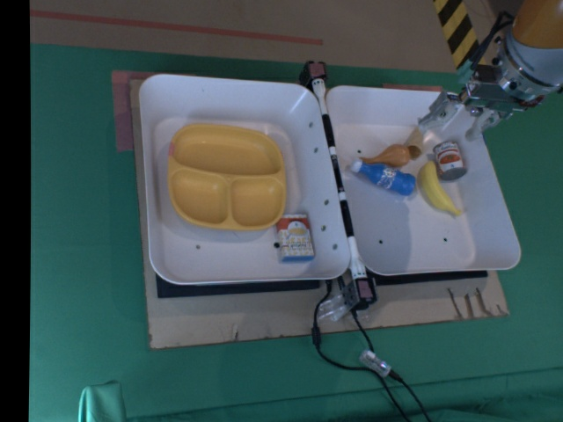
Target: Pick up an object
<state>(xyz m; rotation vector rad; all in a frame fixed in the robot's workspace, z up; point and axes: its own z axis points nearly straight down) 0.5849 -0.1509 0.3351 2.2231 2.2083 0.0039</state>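
Observation:
In the right bin (440, 244), a small can (449, 160) with a red label lies on its side. Beside it are a yellow banana (437, 190), a blue bottle (384, 178) and a brown drumstick-shaped toy (391, 155). My gripper (453, 123) hangs over the bin's far right part, just above the can and the thin end of the drumstick. Its two fingers are spread open with nothing between them.
The left bin (176, 262) holds a yellow divided plate (227, 176) and a small printed box (296, 237) near its front right corner. A black hinge strip (339, 192) runs between the bins. Cables (369, 359) trail over the green mat in front.

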